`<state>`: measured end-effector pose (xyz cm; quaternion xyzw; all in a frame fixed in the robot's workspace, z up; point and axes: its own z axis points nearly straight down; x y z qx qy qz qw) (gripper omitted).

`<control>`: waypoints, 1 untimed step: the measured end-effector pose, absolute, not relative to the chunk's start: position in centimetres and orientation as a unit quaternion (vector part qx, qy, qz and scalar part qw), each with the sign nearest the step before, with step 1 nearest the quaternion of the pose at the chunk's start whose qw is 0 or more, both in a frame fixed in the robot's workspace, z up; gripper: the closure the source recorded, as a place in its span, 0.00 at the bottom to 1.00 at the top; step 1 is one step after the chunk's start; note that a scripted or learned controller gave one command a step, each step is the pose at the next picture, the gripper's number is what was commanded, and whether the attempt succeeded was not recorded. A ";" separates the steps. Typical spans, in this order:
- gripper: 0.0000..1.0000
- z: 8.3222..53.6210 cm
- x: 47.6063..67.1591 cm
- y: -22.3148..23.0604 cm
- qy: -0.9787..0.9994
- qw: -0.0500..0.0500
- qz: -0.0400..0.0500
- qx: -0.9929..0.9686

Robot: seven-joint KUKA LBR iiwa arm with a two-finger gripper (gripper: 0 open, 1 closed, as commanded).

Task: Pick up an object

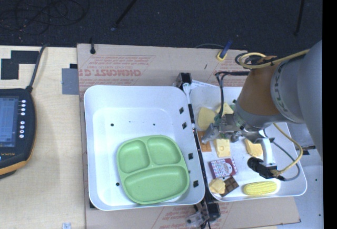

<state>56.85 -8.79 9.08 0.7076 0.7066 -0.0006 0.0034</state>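
Observation:
The right bin (295,183) holds several toy foods. A yellow wedge (206,116) lies at its upper left, and a yellow cheese square (223,148) sits near the middle. Nearer the front are a red packet (221,168) and a corn cob (259,188), with a small yellow piece (217,186) and a brown piece (231,186) beside them. My gripper (220,131) hangs low over the bin's upper left part, between the wedge and the cheese square. The grey arm and its orange band (258,93) hide the bin's upper right.
A green divided plate (152,169) lies in the left bin (105,112), toward its front. A black divider (192,138) runs between the two bins. A teach pendant (13,125) rests on the bench at far left. Another yellow piece (254,148) lies right of the gripper.

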 end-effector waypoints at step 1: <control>0.00 9.2 51.4 -8.8 0.704 0.009 0.003 0.710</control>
